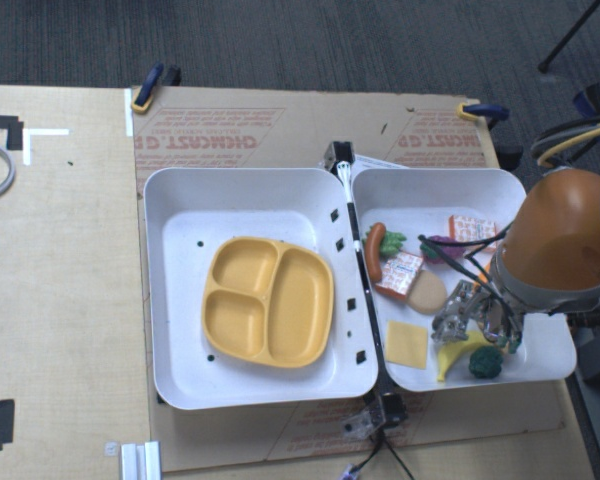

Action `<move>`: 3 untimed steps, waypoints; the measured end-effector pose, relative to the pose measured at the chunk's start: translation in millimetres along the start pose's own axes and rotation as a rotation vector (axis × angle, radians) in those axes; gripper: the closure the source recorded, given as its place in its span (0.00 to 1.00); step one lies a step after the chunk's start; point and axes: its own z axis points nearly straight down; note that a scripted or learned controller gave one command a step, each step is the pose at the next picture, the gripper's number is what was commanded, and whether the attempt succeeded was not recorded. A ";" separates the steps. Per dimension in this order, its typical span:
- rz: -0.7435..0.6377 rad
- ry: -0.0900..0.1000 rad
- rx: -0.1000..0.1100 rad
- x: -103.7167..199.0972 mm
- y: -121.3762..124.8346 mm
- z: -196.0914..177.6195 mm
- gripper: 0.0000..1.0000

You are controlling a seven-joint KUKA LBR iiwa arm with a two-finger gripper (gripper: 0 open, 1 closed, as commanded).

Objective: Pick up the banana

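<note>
The banana (pixel 452 357) is a small yellow piece lying near the front edge of the right bin (pixel 540 363). Part of it is covered by the gripper. My gripper (pixel 477 325) hangs low just above and behind the banana, under the arm's orange band (pixel 560 230). It is a tangle of metal parts and cables from this angle. Nothing shows clearly between its jaws.
A green broccoli (pixel 486 363) touches the banana's right side and a yellow cheese slice (pixel 407 344) lies to its left. Behind them are a tan potato (pixel 427 293), red-and-white packets (pixel 400 273), a carrot (pixel 375 248) and a purple piece (pixel 442 248). The left bin (pixel 170 268) holds a yellow divided plate (pixel 270 301).
</note>
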 end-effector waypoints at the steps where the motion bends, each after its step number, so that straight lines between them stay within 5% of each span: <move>1: -0.528 0.004 0.000 8.3 18.6 10.4 1.00; 2: -0.767 0.003 -0.001 -22.4 -34.9 10.3 1.00; 3: -0.762 -0.001 -0.002 -23.8 -34.1 0.3 1.00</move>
